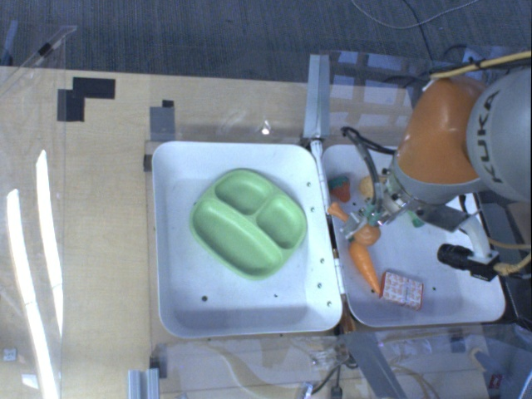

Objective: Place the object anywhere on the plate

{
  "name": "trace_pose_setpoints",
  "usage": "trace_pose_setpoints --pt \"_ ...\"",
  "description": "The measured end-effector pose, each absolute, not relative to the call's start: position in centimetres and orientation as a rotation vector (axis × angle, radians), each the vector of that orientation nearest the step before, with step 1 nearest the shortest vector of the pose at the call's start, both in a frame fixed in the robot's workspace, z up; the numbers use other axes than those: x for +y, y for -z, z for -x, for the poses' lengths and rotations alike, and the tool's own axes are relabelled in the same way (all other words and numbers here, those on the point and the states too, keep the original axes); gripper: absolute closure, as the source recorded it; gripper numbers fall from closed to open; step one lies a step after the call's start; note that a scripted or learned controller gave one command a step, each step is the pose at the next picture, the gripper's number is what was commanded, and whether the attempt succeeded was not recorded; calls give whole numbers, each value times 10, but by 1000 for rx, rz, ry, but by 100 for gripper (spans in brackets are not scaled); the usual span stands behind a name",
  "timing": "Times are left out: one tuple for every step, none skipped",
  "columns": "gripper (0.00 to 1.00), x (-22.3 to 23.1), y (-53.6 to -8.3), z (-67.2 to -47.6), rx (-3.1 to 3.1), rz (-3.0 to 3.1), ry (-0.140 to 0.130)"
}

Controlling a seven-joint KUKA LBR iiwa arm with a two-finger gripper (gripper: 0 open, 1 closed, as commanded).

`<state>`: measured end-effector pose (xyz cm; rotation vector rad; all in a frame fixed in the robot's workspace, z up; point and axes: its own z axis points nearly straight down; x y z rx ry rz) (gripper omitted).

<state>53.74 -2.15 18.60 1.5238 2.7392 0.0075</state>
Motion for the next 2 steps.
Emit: trace_pose_setpoints --pt "100 41 -185 -568 2775 -1462 -6" --pt "0 41 -186 -568 2775 -1462 -6"
